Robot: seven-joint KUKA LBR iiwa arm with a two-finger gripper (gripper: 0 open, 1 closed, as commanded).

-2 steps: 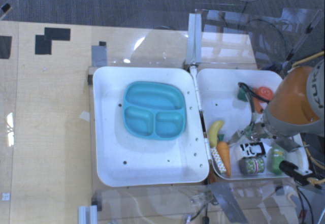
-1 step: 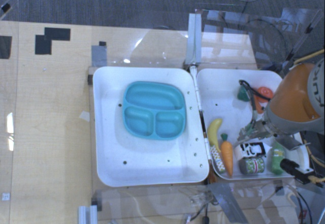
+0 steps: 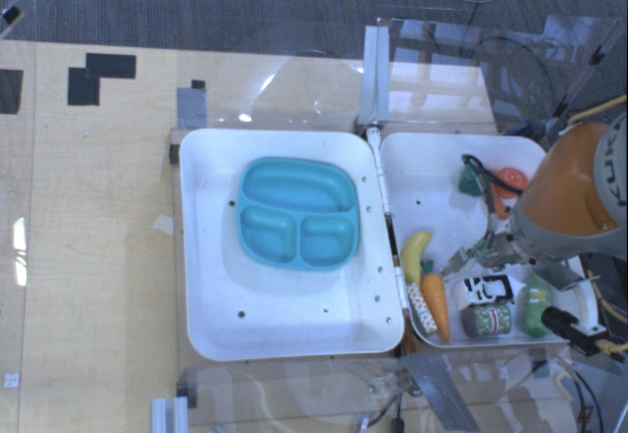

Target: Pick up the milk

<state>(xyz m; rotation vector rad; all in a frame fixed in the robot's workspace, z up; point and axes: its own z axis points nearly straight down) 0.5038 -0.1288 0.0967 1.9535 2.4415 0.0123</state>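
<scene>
Two shallow white bins sit side by side on the pale wooden worktop; the left bin holds a blue divided plate, lying flat near its middle, with one long compartment on the far side and two smaller ones on the near side. The right bin carries the loose items; a yellow banana lies near its left wall, an orange carrot sits just beside and nearer than the banana, and a green tin rests near the bin's near edge. The milk, a small white carton with dark print, lies in the near part of the right bin, just beyond the tin and right of the carrot. A green object lies right of the tin; a dark green item and a red one sit toward the far side. The arm, grey with its orange band, reaches in from the right; the gripper hangs above the milk, and whether the jaws are apart or together cannot be told from this view.
</scene>
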